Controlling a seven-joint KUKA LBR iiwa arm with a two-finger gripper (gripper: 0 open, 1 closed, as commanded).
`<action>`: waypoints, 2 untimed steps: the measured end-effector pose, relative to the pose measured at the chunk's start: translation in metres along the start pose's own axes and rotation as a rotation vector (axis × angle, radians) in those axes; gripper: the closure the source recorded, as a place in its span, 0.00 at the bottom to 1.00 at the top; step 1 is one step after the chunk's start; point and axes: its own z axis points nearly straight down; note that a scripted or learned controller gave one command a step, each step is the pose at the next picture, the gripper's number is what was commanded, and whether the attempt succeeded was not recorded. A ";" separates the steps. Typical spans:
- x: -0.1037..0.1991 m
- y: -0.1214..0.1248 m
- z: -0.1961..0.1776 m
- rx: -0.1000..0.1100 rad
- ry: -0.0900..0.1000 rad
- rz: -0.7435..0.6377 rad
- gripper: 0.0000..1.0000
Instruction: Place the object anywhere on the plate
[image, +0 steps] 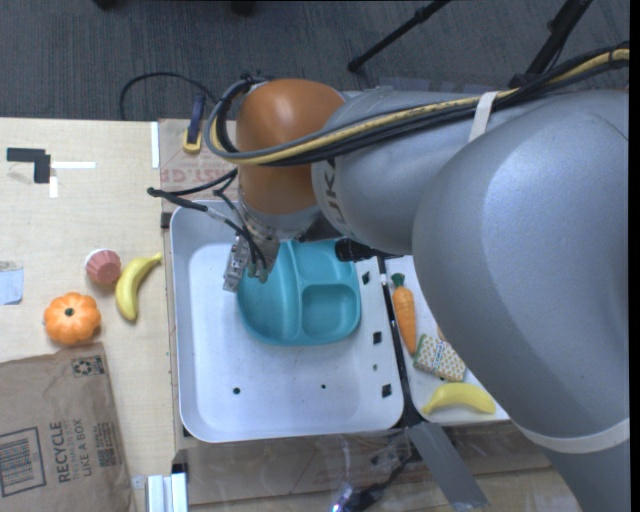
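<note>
Teal is what I pick out first: the sectioned plate (303, 298) lies in the left bin (210, 400), and my gripper (247, 265) hangs at its left rim. Whether it is open or closed I cannot tell, nor can I see anything held in it. In the right bin (412, 415) a carrot (404, 314), a cracker-like piece (440, 357) and a yellow banana (460, 400) lie near one another. On the bench (80, 200) sit another banana (134, 284), a small pumpkin (72, 319) and a pink cupcake (103, 267).

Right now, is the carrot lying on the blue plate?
No, the carrot lies in the right bin, apart from the blue plate in the left bin.
</note>
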 end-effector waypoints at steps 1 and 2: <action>-0.042 -0.023 -0.067 -0.002 -0.004 -0.019 1.00; -0.034 0.012 -0.103 -0.002 -0.004 -0.044 1.00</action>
